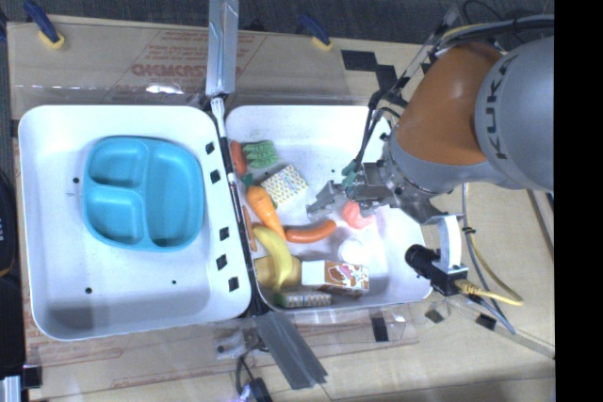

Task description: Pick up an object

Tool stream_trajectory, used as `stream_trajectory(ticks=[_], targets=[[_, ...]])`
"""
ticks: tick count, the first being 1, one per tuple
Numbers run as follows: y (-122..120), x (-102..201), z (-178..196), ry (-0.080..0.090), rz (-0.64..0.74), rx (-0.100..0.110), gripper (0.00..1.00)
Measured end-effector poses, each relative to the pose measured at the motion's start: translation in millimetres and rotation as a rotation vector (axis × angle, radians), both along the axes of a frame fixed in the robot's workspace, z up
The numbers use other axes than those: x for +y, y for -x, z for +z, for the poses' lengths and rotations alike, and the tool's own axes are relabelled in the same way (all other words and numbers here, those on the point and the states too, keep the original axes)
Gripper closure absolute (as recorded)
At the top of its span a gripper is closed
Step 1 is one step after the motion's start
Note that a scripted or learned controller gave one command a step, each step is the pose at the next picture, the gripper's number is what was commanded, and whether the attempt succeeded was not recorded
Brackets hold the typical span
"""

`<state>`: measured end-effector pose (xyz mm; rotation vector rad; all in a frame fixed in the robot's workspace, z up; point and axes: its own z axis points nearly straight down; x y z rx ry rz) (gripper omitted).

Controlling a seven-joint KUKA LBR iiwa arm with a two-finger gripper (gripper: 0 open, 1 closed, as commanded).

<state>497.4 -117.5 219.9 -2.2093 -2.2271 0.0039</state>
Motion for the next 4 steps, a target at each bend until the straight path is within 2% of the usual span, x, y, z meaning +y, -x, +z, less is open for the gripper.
stream_trajectory(ticks=[1, 2, 3, 4], targets=[[-39, -30, -128, 0.002, -0.07, -0.004, 0.0], [-38, -31, -119, 0.002, -0.068, 0.0, 1.0], [-38, -31, -119, 0.002, -0.068, -0.001, 0.0], [-115, -13, -129, 0.0, -0.032, -0.002, 0.0]])
